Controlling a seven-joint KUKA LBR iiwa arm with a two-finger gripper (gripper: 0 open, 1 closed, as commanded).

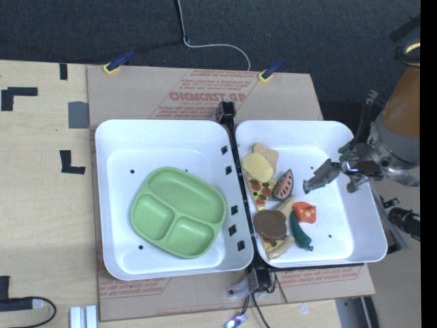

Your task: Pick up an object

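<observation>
Candidate item: the red pepper piece point(304, 212), lying on the floor of the right bin point(339, 134), near its middle, with a dark green pepper point(301, 232) just below it and slightly overlapping in this view. Left of these, against the divider, lies a crowded cluster: a watermelon slice point(283, 184), a yellow round piece point(257, 165), a pizza slice point(260, 192) and a brown patty point(270, 225), all touching or stacked.

My gripper point(321, 178) sits above the right bin, up and to the right of the red piece, holding nothing. One dark finger points down-left toward the toys; I cannot tell from this angle whether my fingers are apart or together.

Assessment: the red piece is the better target because it has bare floor on its right and upper sides, whereas the cluster offers no free gap. To do this well I judge I should centre over it, turn the wrist so the fingers close away from the green pepper, and descend close to the floor before closing. Risk: catching the green pepper too.

The left bin point(109, 142) holds a green divided plate point(179, 211).
</observation>
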